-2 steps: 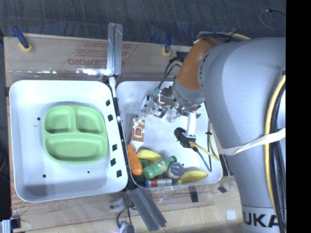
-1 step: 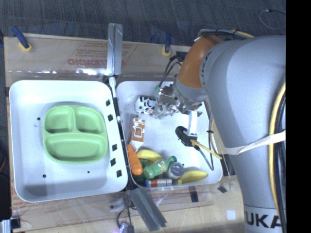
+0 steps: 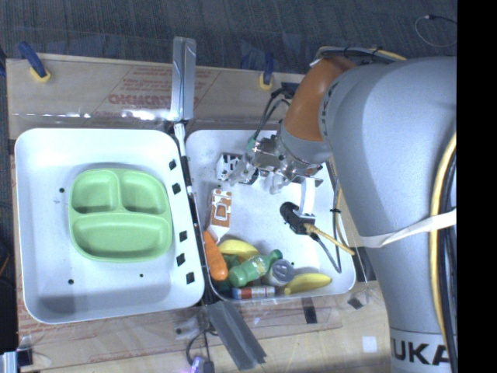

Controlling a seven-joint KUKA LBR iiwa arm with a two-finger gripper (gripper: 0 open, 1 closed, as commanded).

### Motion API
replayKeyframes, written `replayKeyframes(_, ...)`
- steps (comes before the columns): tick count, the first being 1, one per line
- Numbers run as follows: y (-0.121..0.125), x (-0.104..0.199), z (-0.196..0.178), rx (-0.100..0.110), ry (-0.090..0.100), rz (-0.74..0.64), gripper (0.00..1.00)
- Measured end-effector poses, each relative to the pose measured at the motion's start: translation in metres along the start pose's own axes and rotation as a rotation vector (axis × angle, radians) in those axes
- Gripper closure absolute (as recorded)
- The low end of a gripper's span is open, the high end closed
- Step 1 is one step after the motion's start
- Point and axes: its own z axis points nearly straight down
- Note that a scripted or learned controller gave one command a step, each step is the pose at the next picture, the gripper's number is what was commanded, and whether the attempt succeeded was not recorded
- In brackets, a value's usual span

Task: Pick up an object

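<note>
My gripper (image 3: 236, 168) hangs over the far left part of the right bin (image 3: 326, 179), low above its white floor, with nothing that I can make out in it. Just in front of it lies a small orange and white box (image 3: 221, 208). Along the bin's near edge lie an orange carrot (image 3: 215, 256), a yellow banana (image 3: 238, 248), a green bottle (image 3: 251, 271) with a grey cap, a second yellow banana (image 3: 309, 281) and a red and blue marker (image 3: 253, 292).
The left bin (image 3: 39, 208) holds a green divided plate (image 3: 120, 212). A grey divider wall with black clips (image 3: 185, 208) runs between the two bins. The bulky grey arm (image 3: 388, 146) covers the right bin's right side.
</note>
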Motion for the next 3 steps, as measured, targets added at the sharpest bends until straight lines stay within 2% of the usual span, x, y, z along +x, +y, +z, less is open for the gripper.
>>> replayKeyframes(1,0.000,0.001,-0.010,0.001,-0.001,-0.008,1.00)
replayKeyframes(2,0.000,0.002,-0.010,0.002,0.000,-0.009,0.00)
replayKeyframes(3,0.029,-0.051,0.011,0.008,-0.001,-0.009,0.00)
